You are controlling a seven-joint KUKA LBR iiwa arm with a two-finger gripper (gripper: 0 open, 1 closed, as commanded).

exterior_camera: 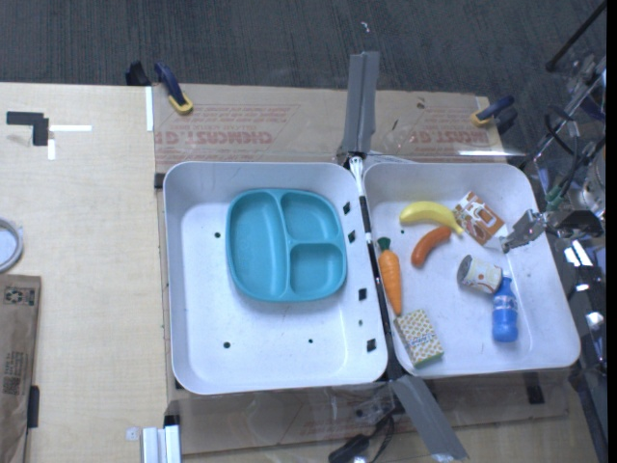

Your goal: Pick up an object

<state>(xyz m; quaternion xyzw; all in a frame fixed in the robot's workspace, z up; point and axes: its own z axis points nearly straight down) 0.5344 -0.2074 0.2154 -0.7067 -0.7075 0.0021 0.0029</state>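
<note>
White-walled right bin [540, 355] holds our candidates, the banana [427, 213] and blue bottle [504, 317] lying close among others, and the end effector [525, 230], its state we cannot tell, risks closing on two crowded neighbours at once.

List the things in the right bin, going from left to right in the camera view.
Carrot → small box → sausage → cup → blue bottle. The banana and the snack packet overlap others in the order, so I leave them out.
</note>
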